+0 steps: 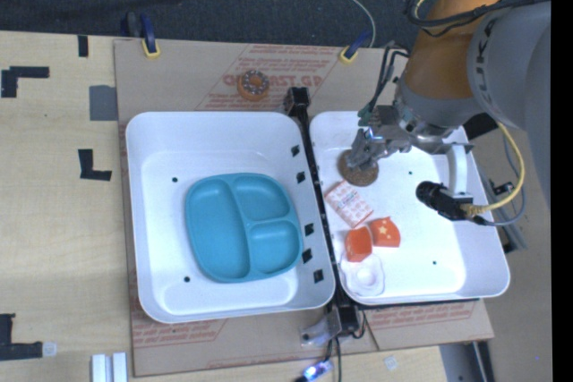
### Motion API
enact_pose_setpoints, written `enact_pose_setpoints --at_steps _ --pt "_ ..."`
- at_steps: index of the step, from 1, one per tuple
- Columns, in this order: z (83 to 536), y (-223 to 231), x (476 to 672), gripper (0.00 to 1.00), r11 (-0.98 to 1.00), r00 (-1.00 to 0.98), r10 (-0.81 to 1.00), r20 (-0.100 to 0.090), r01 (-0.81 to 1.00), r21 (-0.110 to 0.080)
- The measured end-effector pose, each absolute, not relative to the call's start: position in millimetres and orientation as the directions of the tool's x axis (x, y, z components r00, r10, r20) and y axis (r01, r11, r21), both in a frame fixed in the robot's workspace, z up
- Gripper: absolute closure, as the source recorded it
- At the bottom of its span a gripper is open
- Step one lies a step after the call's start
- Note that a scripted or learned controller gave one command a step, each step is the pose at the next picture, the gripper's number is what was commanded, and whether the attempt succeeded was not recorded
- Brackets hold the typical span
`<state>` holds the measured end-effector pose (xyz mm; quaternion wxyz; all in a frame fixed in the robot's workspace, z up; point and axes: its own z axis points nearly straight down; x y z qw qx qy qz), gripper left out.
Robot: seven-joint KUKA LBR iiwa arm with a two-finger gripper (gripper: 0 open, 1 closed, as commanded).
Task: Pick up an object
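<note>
While the tool (361,158), its grip unreadable, meets it, the brown disc (360,172) lies flat and round.

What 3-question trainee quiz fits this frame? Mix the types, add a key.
1. True or false: the blue tray lies in the right bin.
2. Which thing is the pincer directly above? A) brown disc B) orange block C) white cup
3. Fill in: the patterned packet lies between the brown disc and the ____ block.

Key:
1. False; it lies in the left bin.
2. A
3. orange
</note>
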<state>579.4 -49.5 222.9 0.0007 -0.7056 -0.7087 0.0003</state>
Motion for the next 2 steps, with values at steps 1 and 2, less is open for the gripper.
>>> enact_pose_setpoints --at_steps 1,2 --pt "216.3 2.0 595.7 1.00 0.006 -0.006 1.000 0.001 1.000 -0.002" --pt "207.5 52.8 603.8 1.00 0.005 -0.005 1.000 0.000 1.000 -0.002"
